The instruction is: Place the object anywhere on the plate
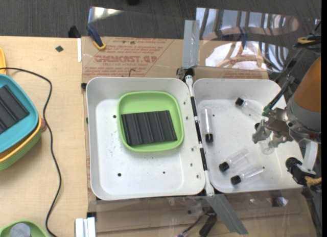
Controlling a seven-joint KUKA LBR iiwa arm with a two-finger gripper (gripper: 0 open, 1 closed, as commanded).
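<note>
A green square plate with a black ridged insert lies in the left white bin. Several clear vials with black caps lie in the right bin: one along its left wall, one toward the back, and two near the front. My gripper hangs over the right side of the right bin, just right of the front vials. Something clear and blurred shows at its tip; I cannot make out what it is.
A ridge where the two bin rims meet runs between plate and vials. Stacked teal and green dishes and a black cable lie on the wooden bench at left. A cardboard sheet sits behind the bins.
</note>
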